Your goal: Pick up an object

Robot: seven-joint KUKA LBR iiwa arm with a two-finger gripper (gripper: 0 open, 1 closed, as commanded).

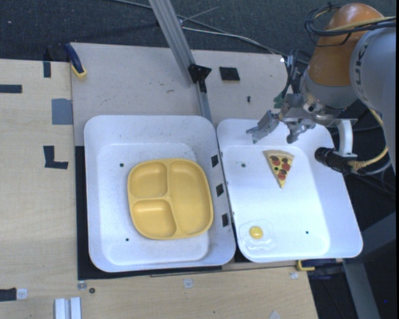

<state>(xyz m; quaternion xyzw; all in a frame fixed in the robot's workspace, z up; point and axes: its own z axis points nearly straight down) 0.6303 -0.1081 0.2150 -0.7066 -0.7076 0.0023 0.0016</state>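
A pizza slice (280, 166) with red toppings lies in the upper middle of the right bin (319, 198). A fried egg (256, 234) rests near that bin's front left corner. My gripper (278, 130) hangs over the bin's far edge, just above and slightly left of the pizza slice. Its two grey fingers (261, 129) are spread apart with nothing between them.
A yellow divided plate (169, 198) sits in the middle of the left bin (106, 178). A slanted metal pole (179, 42) rises behind the bins. Bare white floor lies between the pizza slice and the egg.
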